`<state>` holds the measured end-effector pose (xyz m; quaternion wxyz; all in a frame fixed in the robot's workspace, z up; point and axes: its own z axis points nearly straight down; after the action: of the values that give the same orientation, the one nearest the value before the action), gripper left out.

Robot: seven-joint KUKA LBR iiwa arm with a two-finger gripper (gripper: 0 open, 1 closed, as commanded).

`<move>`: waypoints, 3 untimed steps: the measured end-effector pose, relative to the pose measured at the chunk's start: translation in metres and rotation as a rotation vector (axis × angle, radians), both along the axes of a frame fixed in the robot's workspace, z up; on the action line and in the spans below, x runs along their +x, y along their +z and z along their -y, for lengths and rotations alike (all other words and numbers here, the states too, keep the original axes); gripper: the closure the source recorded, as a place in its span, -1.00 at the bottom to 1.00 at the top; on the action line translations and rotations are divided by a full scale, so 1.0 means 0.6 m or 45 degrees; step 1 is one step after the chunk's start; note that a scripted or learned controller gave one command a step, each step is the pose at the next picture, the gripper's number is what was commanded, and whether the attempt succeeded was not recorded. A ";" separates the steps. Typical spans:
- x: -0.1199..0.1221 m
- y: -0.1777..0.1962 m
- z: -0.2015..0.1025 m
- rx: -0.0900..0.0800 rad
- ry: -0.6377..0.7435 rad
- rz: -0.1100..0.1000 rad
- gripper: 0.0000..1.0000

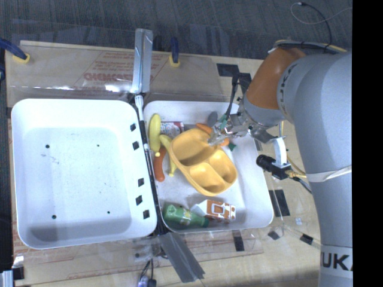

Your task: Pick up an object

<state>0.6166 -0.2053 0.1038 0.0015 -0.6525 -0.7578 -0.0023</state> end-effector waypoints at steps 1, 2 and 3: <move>0.059 0.179 -0.092 -0.008 0.009 0.000 1.00; -0.085 0.039 0.007 -0.006 -0.280 -0.008 1.00; 0.068 0.047 -0.107 -0.006 -0.598 -0.005 1.00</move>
<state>0.6573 -0.1409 0.1322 0.0008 -0.8108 -0.5853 0.0003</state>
